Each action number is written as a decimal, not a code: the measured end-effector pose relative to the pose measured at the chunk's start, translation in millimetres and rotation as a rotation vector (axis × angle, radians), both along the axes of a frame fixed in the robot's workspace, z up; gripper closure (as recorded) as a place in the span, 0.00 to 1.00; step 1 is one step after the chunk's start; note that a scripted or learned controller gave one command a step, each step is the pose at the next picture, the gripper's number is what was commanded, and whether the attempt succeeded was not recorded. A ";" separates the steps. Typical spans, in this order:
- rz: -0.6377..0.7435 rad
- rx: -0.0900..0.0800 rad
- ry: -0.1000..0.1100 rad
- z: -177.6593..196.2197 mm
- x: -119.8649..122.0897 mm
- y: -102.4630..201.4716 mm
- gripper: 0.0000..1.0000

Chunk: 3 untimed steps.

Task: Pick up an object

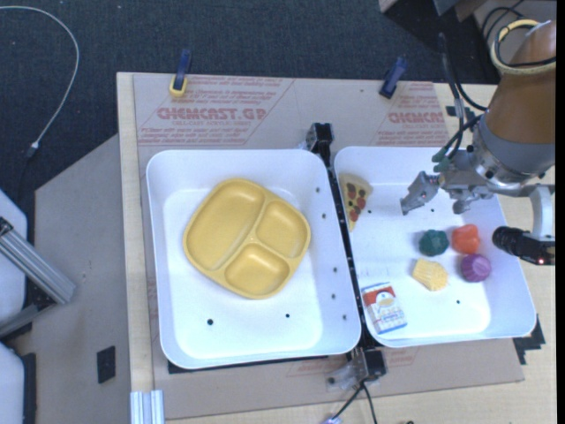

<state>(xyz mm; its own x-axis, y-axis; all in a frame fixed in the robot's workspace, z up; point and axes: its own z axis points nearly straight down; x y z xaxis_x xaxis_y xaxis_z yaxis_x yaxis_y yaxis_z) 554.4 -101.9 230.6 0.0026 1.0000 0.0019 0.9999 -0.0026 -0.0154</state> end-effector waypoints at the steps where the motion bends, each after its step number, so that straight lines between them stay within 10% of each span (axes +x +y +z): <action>1: 0.003 -0.002 -0.014 7.1 2.6 0.2 0.00; 3: 0.002 0.000 -0.008 -112.5 7.1 10.4 0.00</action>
<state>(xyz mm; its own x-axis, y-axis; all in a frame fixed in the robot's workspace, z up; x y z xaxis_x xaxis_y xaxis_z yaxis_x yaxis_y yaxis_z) 561.5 -91.5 118.1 0.0005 1.0000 0.0019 1.0000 -0.0005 -0.0074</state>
